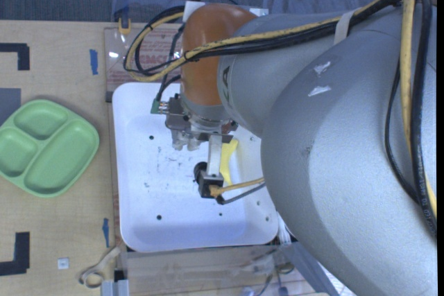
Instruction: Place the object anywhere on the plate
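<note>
**My gripper [186, 142] hung low over the white bin [139, 170], and the object was nowhere I could make out.**
I could not tell whether my jaws were wide or narrow, and I judged the object hidden beneath my wrist. Its weight, stiffness and best hold were therefore guesswork. The bin floor looked smooth and scuffed. The green plate [62, 156] lay well apart on the wooden bench [55, 66], with open room around it.

Green plate [61, 157], white bin [142, 215]
</note>
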`<move>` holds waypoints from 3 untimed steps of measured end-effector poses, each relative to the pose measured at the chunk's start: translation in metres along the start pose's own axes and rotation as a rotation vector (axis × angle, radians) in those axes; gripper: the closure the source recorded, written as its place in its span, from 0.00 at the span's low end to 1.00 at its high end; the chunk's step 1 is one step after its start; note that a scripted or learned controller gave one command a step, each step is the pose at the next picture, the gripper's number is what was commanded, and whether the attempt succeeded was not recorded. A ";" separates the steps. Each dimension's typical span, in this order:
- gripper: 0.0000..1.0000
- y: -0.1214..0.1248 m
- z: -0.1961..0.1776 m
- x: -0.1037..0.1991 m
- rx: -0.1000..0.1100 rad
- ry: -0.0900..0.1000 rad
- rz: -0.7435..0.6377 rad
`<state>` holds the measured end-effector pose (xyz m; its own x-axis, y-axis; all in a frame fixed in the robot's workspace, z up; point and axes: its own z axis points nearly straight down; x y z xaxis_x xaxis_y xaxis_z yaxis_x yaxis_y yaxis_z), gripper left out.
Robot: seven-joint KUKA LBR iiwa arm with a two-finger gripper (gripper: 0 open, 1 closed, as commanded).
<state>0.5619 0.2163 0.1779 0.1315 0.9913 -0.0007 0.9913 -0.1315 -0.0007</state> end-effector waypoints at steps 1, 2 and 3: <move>1.00 -0.067 0.088 0.001 -0.006 0.007 0.058; 1.00 -0.008 0.077 0.008 0.000 0.001 -0.008; 1.00 -0.008 0.088 0.008 -0.005 0.004 -0.250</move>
<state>0.5554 0.2256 0.0902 -0.1180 0.9930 0.0030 0.9930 0.1180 0.0049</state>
